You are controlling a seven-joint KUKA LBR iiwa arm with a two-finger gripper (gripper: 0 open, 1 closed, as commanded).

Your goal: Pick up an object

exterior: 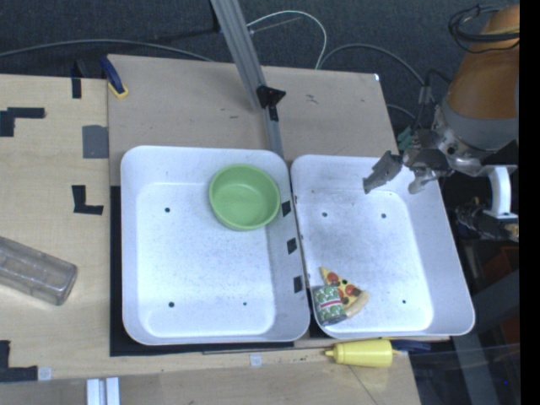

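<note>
A green bowl [245, 197] sits at the back right of the left bin [148, 251]. A toy pizza slice [339, 296] with a green crust lies near the front left of the right bin [439, 260]. My gripper [402, 175] hangs over the back right corner of the right bin, its two fingers spread apart with nothing between them. It is well away from both the pizza slice and the bowl.
A yellow squeeze bottle [364, 353] lies on the bench just in front of the right bin. A clear plastic container [34, 270] rests left of the bins. A grey pole [245, 53] slants down to the bins' back edge. Cables trail behind.
</note>
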